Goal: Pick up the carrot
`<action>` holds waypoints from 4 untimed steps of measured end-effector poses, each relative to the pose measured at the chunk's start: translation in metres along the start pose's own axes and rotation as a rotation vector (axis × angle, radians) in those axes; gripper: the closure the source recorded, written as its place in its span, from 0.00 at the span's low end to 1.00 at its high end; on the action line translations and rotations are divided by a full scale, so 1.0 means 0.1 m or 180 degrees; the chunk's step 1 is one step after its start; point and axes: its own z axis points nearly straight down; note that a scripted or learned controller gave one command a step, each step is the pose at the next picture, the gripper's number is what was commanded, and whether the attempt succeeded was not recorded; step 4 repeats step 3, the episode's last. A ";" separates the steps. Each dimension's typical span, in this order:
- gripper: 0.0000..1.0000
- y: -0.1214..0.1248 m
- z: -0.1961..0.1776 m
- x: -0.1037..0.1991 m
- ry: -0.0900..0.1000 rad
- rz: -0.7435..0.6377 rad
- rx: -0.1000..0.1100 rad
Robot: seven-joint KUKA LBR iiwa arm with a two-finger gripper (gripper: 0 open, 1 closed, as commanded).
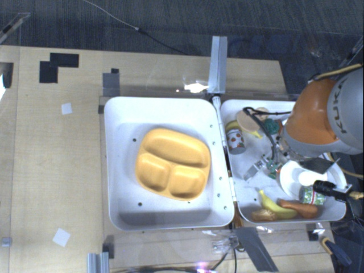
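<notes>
The carrot [300, 209], a dull orange-red stick, lies along the front wall of the right bin [245, 209], with its left end under the tip of a yellow banana [274, 203]. My gripper [263, 165] hangs over the middle of the right bin, up and to the left of the carrot and clearly apart from it. It points down and to the left from the orange wrist band [310, 118]. Cables and the wrist body hide much of it.
The left bin [116, 152] holds a yellow compartment tray [172, 162]. In the right bin are a small can [235, 139] by the left wall, a white bowl [298, 178], a green-labelled can [313, 196] and a tan item [263, 215] at the front.
</notes>
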 end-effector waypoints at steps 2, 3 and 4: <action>0.00 -0.50 -0.24 0.14 -0.0008 0.0902 -0.0005; 0.00 -0.04 0.10 -0.66 -0.0028 0.1748 -0.0056; 0.00 -0.04 0.10 -0.66 -0.0028 0.1748 -0.0056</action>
